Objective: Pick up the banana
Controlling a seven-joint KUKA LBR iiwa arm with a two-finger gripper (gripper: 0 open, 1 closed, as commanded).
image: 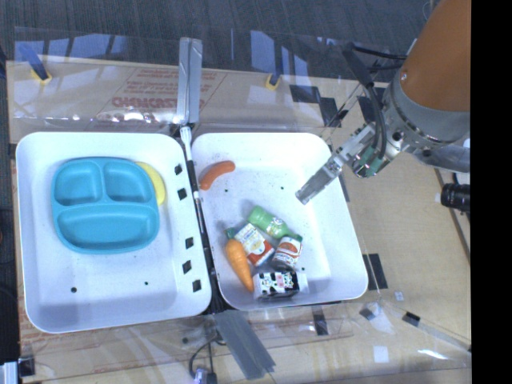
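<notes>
Your arm [436,58] enters from the right, orange band uppermost, wrist angled down and leftward. Its gripper [308,192] extends at a slant, carrying nothing visible.

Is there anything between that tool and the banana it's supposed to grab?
Yes. The banana lies in the left bin, mostly tucked under the blue plate. The tool hangs over the right bin, so the bins' adjoining walls lie between.
</notes>
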